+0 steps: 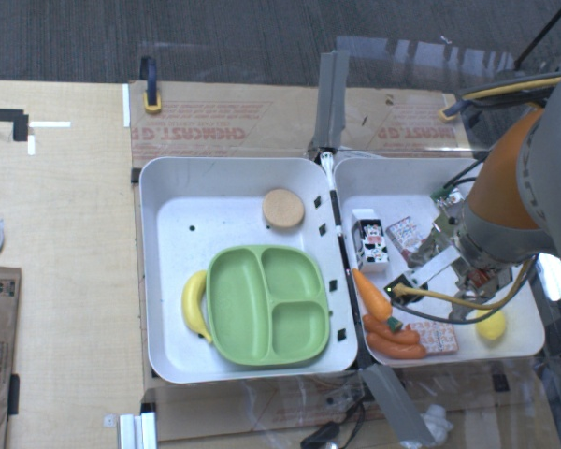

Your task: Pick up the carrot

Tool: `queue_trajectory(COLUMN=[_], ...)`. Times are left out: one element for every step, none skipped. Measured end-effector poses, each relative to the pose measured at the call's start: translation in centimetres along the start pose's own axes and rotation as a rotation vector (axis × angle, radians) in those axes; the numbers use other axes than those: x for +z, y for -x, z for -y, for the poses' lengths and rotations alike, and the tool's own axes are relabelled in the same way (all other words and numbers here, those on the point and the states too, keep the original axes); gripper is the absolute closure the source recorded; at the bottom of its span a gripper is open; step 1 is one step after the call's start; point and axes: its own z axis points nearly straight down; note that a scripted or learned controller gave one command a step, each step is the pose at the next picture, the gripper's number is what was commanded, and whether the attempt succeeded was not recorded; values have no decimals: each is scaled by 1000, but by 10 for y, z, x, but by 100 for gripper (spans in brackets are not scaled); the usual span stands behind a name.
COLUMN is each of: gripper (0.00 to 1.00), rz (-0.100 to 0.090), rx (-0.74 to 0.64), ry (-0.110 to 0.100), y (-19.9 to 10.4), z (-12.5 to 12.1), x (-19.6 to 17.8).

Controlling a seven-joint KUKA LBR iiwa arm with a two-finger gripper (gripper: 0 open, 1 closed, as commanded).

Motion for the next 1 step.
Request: queue_trajectory(gripper=[0], rz=[1], rx=[261], ry=[0], y=[-4], z=[10], x=[0])
